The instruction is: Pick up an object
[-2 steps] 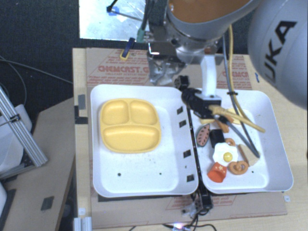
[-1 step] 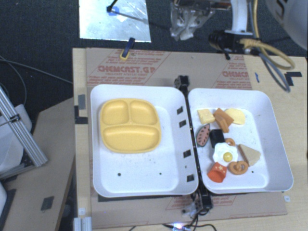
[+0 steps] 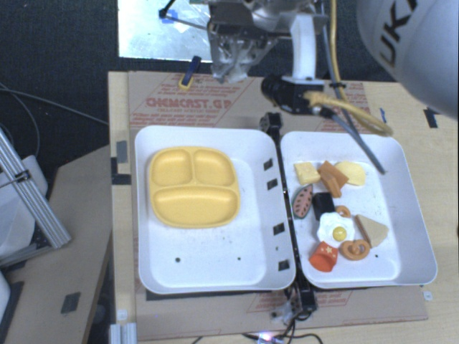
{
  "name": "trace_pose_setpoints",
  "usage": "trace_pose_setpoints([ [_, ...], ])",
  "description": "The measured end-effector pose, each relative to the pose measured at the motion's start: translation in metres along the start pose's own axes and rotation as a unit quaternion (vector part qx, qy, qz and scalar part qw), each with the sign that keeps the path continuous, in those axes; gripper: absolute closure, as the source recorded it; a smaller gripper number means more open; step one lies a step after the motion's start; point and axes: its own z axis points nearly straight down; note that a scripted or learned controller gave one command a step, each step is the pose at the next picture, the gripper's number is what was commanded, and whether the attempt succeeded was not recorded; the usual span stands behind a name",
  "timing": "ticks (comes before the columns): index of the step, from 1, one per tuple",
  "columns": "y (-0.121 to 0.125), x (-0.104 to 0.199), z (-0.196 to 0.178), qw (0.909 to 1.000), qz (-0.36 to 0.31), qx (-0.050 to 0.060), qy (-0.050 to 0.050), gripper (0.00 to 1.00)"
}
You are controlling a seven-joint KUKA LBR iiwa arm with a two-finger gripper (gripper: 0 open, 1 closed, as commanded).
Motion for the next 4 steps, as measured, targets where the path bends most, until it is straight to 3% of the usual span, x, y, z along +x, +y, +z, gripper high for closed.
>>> trace_pose_setpoints([
  [1, -0.014, -0.017, 0.137, 1.0, 0.005, 0.007, -0.004, 1.0],
  [2, -0.012, -0.016, 0.129, 1.0, 0.003, 0.0, -0.001, 0.0],
  [3, -0.012, -0.016, 0.117, 1.0, 0.002, -0.001, 0.0, 1.0],
  [4, -0.081, -0.002, 0.136, 1.0, 0.001, 0.002, -0.001, 1.0],
])
